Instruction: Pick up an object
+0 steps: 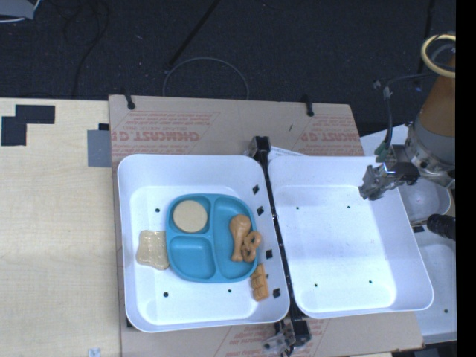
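Largest first: the left bin (141, 303) holds all the candidates; the right bin (349, 236) sits alongside it, touching at the centre divider.

In the left bin a blue sectioned tray (201, 262) sits near the middle. In its upper-left section is a round tan disc, cookie-like (190, 216). In its right section is a tan drumstick-shaped piece (240, 233) with a small pretzel-like piece (251, 244) against it. Off the tray: a pale toast-like slab (153, 248) touching the tray's left edge, and a small tan chunk (259, 282) just beside the tray's lower-right corner, close to the divider.

Arm (439, 110) comes in from the right. The gripper (372, 181) hovers at the right bin's upper-right rim, well apart from every object. Can't tell how far the jaws are open; nothing visible between them.

Step, as I read it: pre-approach, no target engaged. Next move needs a traverse left across the divider, then a descent.

Room: the toast slab has open floor to its left and above. The chunk is tight against the divider and tray edge, so it's a poor pick. The disc sits inside the tray's wall, and the raised lip limits finger clearance.
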Action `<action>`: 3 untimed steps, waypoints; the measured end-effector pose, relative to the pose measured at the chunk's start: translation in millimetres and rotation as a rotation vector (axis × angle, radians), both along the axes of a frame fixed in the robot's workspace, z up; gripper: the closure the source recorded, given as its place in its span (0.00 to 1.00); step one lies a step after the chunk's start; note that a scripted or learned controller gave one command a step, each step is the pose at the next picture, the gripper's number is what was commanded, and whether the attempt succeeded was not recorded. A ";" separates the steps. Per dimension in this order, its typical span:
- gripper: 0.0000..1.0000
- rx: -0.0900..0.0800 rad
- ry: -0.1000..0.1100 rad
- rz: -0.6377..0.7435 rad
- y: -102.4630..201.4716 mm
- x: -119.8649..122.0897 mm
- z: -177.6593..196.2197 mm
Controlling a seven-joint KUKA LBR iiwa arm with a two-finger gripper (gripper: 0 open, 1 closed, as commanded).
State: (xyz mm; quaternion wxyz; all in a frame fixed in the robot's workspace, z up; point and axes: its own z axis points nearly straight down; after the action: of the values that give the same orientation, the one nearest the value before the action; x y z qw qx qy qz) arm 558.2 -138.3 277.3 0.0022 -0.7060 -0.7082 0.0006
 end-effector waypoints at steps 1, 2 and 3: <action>1.00 0.000 0.000 0.002 59.5 12.1 -3.8; 1.00 -0.001 0.000 0.001 118.0 24.7 -11.3; 1.00 -0.001 0.001 0.001 179.4 24.1 -18.3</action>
State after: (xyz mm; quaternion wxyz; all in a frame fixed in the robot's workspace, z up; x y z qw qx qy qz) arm 582.3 41.2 259.0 0.0022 -0.7055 -0.7087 0.0014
